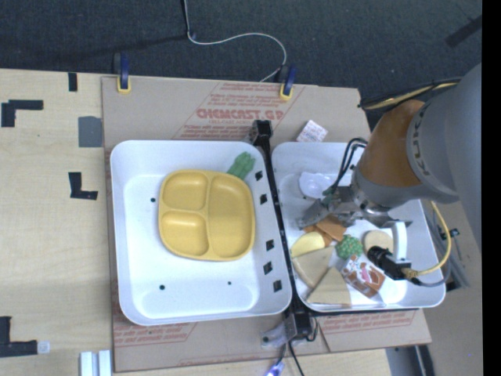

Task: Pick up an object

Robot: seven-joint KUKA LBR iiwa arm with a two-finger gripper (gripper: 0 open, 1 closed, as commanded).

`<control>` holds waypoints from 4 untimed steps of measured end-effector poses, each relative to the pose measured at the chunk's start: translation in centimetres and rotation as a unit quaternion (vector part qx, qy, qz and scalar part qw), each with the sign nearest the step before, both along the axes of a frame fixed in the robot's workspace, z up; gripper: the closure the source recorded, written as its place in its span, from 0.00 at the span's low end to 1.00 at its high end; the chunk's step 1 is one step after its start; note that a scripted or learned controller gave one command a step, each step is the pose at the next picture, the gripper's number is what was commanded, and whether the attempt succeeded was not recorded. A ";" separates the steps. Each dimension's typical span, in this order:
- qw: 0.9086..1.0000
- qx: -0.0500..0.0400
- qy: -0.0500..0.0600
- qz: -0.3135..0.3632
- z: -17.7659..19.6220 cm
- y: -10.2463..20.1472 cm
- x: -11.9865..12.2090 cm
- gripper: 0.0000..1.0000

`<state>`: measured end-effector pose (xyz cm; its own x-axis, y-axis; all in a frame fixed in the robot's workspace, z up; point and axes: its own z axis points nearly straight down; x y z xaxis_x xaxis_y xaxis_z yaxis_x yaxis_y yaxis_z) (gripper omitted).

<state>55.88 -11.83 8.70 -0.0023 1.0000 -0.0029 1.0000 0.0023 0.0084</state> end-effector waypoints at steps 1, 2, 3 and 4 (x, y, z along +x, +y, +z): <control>1.000 -0.001 -0.005 0.001 1.4 0.0 0.4 1.00; 1.000 0.000 0.001 0.000 1.0 0.0 0.0 0.00; 1.000 0.000 0.000 0.000 0.0 -0.2 -2.1 0.00; 1.000 0.000 0.000 -0.001 0.0 -1.3 -4.2 0.00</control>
